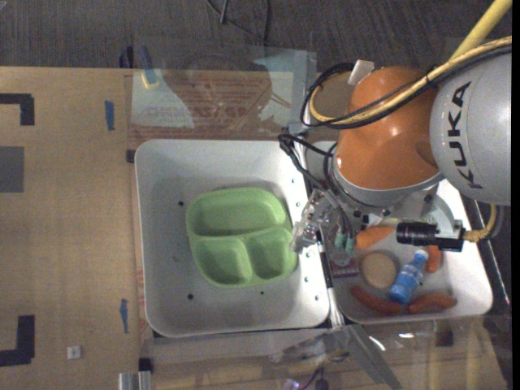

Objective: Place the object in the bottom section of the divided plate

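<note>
- We note a green divided plate [240, 236], smooth moulded plastic, in the left bin [162, 242].
- Gripper [311, 224] over the plate's right rim; we cannot tell its state.
- Right bin [479, 295]: sausages [375, 301], blue bottle [408, 276], round cookie [377, 268]; which is the task object, unclear.

Green divided plate [241, 236] in left bin [162, 218], jaws [307, 227] at its right rim (food toys in right bin [479, 295])

- The divided plate [240, 236] is light green with three sections, lying flat in the left white bin [162, 218].
- Its large section faces the view's top; two smaller ones sit below.
</note>
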Available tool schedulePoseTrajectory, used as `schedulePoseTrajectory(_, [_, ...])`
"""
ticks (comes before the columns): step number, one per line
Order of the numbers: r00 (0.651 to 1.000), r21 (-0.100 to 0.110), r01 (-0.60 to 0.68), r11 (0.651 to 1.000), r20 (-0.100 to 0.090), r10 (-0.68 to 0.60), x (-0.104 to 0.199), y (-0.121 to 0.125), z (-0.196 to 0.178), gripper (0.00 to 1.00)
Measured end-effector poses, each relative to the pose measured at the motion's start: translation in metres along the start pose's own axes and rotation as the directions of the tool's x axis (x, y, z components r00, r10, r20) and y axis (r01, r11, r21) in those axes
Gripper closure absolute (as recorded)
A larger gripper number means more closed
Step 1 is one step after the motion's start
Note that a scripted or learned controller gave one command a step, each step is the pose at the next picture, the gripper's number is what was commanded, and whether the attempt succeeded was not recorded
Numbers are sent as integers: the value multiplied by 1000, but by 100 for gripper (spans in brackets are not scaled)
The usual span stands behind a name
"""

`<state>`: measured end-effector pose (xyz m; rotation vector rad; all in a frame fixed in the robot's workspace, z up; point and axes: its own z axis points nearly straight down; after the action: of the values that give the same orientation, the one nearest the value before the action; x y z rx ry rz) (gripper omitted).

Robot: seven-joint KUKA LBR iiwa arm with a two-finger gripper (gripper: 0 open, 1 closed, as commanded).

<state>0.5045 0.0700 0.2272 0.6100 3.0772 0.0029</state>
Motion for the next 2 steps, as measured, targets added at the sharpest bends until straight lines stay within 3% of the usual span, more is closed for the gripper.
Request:
schedulePoseTrajectory(1, [998, 2, -56, 998, -4, 56, 57, 70, 82, 100])
schedulePoseTrajectory(2, [999, -1, -51, 999, 0, 51, 46, 126, -153, 100])
